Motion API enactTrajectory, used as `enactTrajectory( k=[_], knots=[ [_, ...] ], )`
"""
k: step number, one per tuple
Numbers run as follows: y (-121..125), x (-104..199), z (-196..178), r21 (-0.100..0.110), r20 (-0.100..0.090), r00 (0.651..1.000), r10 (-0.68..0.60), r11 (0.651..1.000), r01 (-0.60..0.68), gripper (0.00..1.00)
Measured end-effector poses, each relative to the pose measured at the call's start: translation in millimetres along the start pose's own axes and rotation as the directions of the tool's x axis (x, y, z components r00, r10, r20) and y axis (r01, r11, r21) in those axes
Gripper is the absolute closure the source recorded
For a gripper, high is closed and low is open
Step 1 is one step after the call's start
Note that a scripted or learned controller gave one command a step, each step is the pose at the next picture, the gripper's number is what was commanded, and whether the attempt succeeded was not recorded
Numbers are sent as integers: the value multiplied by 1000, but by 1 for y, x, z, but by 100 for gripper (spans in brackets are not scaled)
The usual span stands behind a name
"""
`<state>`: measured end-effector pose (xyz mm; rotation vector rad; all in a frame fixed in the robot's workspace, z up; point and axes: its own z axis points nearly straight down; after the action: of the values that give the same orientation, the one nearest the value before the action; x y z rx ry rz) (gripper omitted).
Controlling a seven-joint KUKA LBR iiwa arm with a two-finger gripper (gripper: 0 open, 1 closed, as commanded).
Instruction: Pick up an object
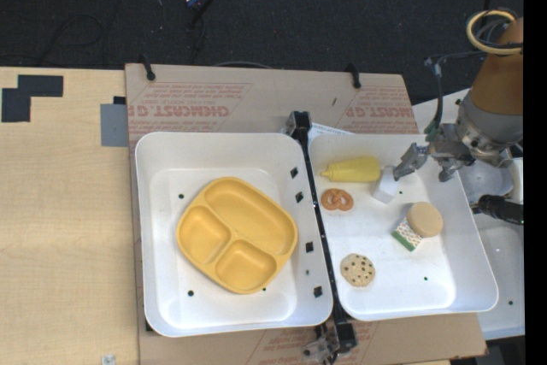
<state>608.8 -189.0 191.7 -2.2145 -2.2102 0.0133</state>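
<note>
A dark floor with loose cables lies behind our worktop (60, 209), where a cardboard sheet (256, 103) carries two white bins. The left bin (158, 167) holds a yellow divided plate (237, 232) at its centre. In the right bin (466, 291) we see a yellow bottle (352, 170) at about eleven o'clock, a pretzel (337, 201) just below it at nine o'clock, a chocolate-chip cookie (357, 270) at seven o'clock, a small white cup (384, 188) near the middle top, and a sandwich-like toy (419, 225) at about four o'clock from centre.

Our gripper (432, 162) hangs over the bin's upper right, at roughly one o'clock, with its two fingers spread apart and nothing between them. One finger (412, 160) sits just beside the white cup, though we cannot tell whether it touches.

We judge the task as barely begun: every object lies on the bin floor, none is lifted. What remains is the descent onto a chosen object, the closing of the fingers, and the lift. The cup and the sandwich toy are the nearest candidates.
</note>
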Motion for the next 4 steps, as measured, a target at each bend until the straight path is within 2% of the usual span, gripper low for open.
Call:
enactTrajectory(
  k=[1, 3, 4],
  knots=[
    [3, 0, -8, -14, 3, 1000, -2, 1000, 2, 0],
    [-3, -7, 106, -7, 1, 1000, -2, 1000, 2, 0],
    [-3, -7, 104, -12, 2, 1000, -1, 1000, 1, 0]
  ],
)
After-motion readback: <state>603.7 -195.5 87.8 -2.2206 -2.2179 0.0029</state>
